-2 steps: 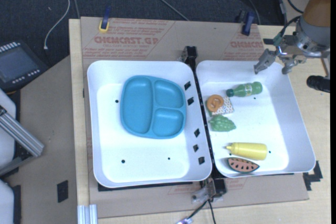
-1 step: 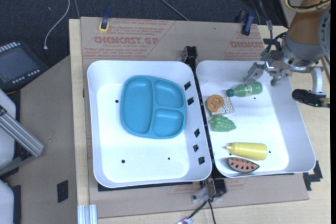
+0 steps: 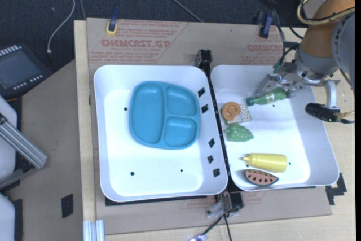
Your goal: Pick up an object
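Note:
My gripper (image 3: 273,87) is down in the far part of the right bin (image 3: 316,144), reaching in from the right. A small green bottle (image 3: 266,99) lies on its side just below it, touching or nearly touching the gripper's tip. Nearer the bin's left wall sit a round orange-brown bagel (image 3: 230,110) and a green leafy piece (image 3: 238,133). A yellow squeeze bottle (image 3: 267,162) lies on its side toward the front, with a watermelon slice (image 3: 260,179) just in front of it.
The left bin (image 3: 113,172) holds a blue divided plate (image 3: 164,114) in its middle. A black divider with clips (image 3: 210,121) runs between the bins. Grey arm links and cables (image 3: 324,53) hang over the right bin's far right corner.

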`<state>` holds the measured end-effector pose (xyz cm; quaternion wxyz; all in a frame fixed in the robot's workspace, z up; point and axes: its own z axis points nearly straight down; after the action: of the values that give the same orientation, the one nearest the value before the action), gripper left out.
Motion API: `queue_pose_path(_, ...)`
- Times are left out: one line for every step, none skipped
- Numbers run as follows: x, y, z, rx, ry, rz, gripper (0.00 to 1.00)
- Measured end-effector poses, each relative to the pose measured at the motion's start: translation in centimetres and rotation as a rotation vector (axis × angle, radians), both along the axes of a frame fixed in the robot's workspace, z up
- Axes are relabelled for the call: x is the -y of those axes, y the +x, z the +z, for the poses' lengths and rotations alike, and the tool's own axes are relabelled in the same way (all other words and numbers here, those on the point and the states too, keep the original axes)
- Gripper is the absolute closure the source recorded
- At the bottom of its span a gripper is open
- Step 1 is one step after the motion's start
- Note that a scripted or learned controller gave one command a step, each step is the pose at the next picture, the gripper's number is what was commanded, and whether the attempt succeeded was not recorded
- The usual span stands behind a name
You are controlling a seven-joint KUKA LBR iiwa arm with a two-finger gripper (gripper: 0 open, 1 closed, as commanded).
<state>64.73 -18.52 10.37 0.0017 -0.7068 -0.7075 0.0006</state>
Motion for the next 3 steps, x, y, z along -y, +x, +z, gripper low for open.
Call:
queue_pose_path(-0.1, 0.1, -1.9, 0.002, -0.001, 0.001, 0.00)
queue_pose_path(-0.1, 0.2, -0.6, 0.004, -0.001, 0.002, 1.00)
queue_pose_path(0.6, 1.1, 4.9, 0.010, -0.003, 0.001, 1.00)
